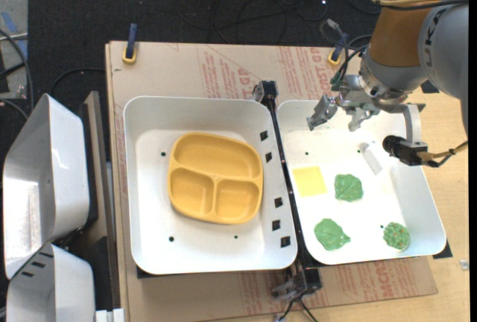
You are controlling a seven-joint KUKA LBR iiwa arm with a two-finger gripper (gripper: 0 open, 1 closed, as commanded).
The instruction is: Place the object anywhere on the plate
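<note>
Claw (341,113) hangs over the far edge of the right bin (432,194), fingers spread apart and gripping nothing. One finger (322,113) points toward the divider between the bins; the other sits closer to the arm's wrist. Arm (417,30), grey with an orange band, enters from the right side.

Right bin contents, all nearer the camera than the claw:
- Yellow square slice (308,181), cheese-like, flat on the bin floor, below the claw and slightly toward the divider, well apart from the fingers.
- Green leafy piece (348,188), just beside the yellow slice on its right, almost straight below the claw.
- Second green leafy piece (331,234), farther toward the near rim, below the first one.
- Green bumpy piece (396,236), broccoli-like, at the near right corner, farthest from the claw.
- Small white piece (370,158), to the claw's lower right, close to a black fitting (396,147) on the arm.

Left bin (141,164) lies across the divider, to the claw's left. It carries the yellow plate (216,177) with three compartments, one large and two small. Plate sits flat near the bin's middle, well apart from the claw.

None of the food pieces touches the plate. Which piece is the target, cannot tell. Both bins rest on the table (186,63), brown board with red print.
</note>
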